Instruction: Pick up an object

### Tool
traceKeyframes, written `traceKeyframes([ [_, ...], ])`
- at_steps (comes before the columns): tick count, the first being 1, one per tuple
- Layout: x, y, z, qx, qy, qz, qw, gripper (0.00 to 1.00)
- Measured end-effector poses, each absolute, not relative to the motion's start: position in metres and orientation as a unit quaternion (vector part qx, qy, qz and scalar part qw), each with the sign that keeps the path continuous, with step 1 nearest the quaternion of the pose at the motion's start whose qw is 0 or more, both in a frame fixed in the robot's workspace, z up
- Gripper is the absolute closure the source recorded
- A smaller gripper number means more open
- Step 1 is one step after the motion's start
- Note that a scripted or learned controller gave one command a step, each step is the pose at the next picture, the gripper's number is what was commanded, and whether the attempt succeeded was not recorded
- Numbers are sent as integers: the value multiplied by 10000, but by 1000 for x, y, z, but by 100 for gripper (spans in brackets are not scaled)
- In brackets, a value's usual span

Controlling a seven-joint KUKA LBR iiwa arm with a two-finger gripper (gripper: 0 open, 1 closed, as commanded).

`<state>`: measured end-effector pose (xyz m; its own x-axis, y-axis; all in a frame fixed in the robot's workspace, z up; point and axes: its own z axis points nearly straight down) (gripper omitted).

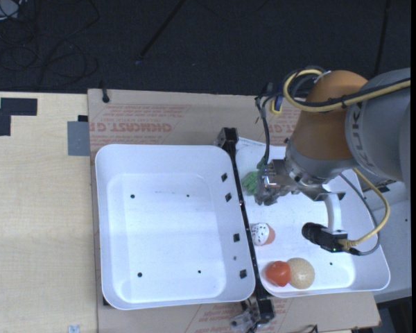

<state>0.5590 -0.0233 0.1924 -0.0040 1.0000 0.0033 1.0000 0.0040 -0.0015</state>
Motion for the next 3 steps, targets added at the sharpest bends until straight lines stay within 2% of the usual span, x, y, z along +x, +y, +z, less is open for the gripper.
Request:
traceKeyframes([
  [1,603,24,187,-7054,-7088,-4,9,100],
  [2,645,94,187,-7050,-7092,-10,5,100],
  [3,642,91,187,-7060,-7082,18,10,100],
])
